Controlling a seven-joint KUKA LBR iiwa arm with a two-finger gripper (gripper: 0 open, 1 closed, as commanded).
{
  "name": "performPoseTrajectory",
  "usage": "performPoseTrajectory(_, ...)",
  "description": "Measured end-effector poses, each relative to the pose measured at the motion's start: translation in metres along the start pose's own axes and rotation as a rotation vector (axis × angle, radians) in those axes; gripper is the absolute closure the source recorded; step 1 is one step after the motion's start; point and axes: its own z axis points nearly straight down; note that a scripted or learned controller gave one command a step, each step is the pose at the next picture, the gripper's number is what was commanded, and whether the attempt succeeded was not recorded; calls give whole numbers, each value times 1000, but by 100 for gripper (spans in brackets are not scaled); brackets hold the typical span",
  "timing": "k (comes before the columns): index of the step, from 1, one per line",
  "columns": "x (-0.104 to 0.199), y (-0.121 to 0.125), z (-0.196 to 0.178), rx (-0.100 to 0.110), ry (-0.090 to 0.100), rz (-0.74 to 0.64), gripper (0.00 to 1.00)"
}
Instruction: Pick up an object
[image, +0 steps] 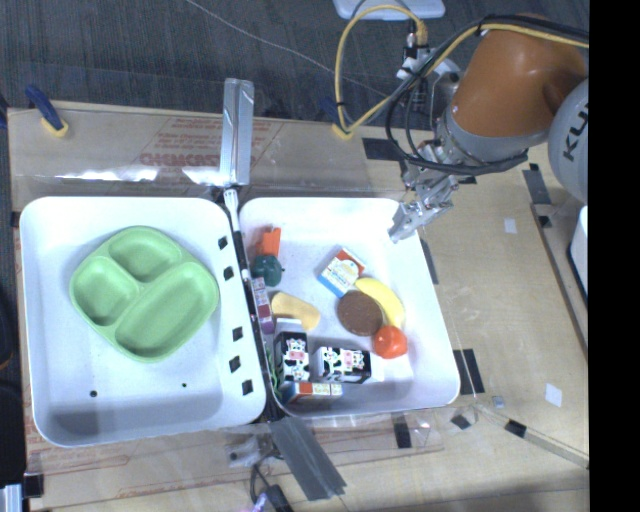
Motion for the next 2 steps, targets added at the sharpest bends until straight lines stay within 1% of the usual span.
performPoseTrajectory(1, -31, -4, -23, 0, -1, -166, 100)
performPoseTrajectory(2, -10, 0, 10, -7, -6, -514, 100)
